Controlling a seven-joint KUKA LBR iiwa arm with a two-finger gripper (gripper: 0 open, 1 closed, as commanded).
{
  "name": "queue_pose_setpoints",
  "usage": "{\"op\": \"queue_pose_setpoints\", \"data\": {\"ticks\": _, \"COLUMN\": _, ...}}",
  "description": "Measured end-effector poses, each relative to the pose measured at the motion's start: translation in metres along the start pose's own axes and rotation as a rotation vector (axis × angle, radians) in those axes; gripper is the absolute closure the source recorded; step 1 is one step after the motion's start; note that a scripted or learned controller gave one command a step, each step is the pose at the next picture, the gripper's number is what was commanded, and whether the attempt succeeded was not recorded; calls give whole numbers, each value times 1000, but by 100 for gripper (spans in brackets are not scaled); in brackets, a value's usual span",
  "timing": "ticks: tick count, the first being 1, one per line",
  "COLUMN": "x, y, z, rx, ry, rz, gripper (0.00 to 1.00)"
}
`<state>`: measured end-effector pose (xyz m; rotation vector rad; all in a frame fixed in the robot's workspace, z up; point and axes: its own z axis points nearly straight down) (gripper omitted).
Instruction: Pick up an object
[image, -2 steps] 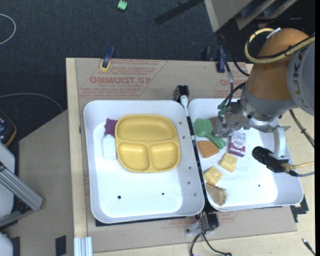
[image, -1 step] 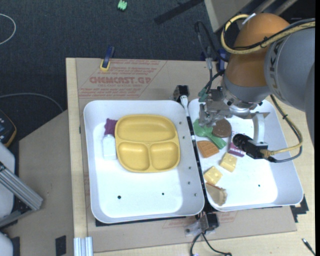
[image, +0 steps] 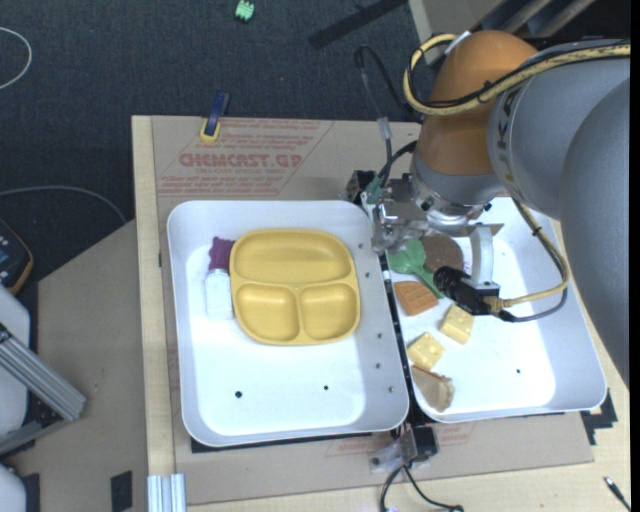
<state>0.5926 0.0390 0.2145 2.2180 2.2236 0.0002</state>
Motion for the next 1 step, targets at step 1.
{"op": "queue_pose_setpoints", "data": {"ticks": 1, "x": -8, "y": 4, "z": -1, "rx": -3, "ry": -1, "rz": 3, "gripper": 100}}
